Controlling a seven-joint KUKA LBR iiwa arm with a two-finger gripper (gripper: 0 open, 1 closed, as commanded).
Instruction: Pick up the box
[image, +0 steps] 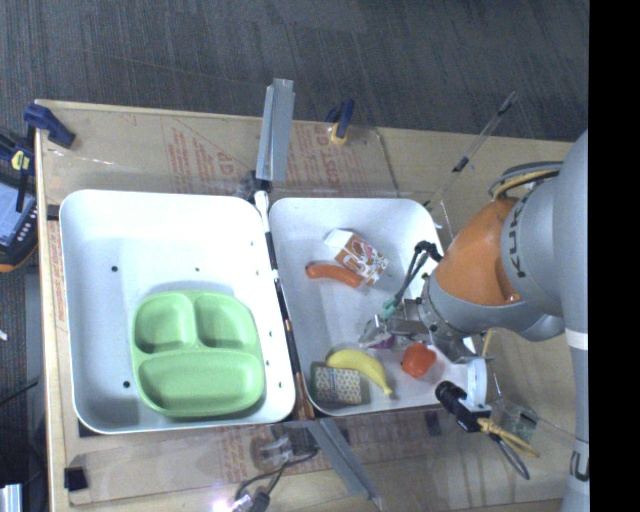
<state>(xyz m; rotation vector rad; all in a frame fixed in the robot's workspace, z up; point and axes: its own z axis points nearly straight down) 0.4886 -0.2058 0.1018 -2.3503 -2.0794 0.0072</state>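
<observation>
Box first: a small white and orange-red printed carton (357, 255) lies tilted in the upper middle of the right-hand shallow white bin (300, 300), resting on the bin floor and well apart from the gripper. Just beside its lower left edge, possibly touching it, lies a slim orange-red sausage-shaped piece (332, 273). The grey KUKA arm with its orange band (500, 270) reaches in from the right and bends over the right side of that bin, and its two-finger gripper (392, 328) sits low over the bin's middle-right area, below and to the right of the carton. Whether the gripper is released or clenched cannot be told from this slanted view, and nothing can be made out between its tips. Near the gripper, just below and to its right, sits a small red rounded object (418, 360). A yellow banana (363, 367) lies in the lower part of the same bin, and a dark patterned rectangular sponge-like block (338, 384) rests just beside it at the lower left corner. The left-hand shallow white bin (90, 240) holds a light green plastic tray with three compartments (198, 354), lying flat towards the bin's lower half.
</observation>
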